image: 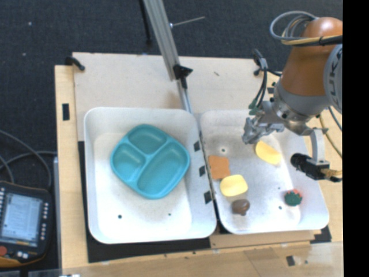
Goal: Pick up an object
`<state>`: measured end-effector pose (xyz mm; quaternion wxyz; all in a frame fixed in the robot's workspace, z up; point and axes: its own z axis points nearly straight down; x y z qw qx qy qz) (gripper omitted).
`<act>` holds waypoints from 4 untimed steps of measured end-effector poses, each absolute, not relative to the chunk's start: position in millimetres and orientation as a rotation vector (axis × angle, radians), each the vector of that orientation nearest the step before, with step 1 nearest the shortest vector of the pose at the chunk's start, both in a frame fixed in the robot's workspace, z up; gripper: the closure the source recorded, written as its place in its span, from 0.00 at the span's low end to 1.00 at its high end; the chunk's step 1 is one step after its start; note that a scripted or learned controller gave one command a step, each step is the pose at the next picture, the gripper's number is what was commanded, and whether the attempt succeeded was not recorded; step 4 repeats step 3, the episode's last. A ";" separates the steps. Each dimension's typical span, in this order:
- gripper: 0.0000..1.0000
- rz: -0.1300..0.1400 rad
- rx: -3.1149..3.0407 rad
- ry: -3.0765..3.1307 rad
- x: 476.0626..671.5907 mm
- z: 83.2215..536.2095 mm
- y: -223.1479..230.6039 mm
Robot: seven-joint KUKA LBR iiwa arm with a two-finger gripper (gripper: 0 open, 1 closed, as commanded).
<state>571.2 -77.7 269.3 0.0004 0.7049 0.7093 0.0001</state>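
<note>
In the right bin (271, 227) lie several small objects: a pale yellow oval piece (268, 153), an orange-brown square (218, 167), a yellow block (233, 185), a dark brown lump (240, 206) and a small green and red item (293, 198). My gripper (252, 133) hangs over the bin's upper middle, just left of and above the pale yellow oval piece. Nothing shows between its fingers.
The left bin (104, 224) holds a teal sectioned plate (150, 160). A slanted metal pole (164, 39) rises from the back between the bins. A black cable piece (308, 166) hangs from the arm over the right bin's right side.
</note>
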 end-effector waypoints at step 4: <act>1.00 0.001 2.214 2.228 609.2 234.1 66.3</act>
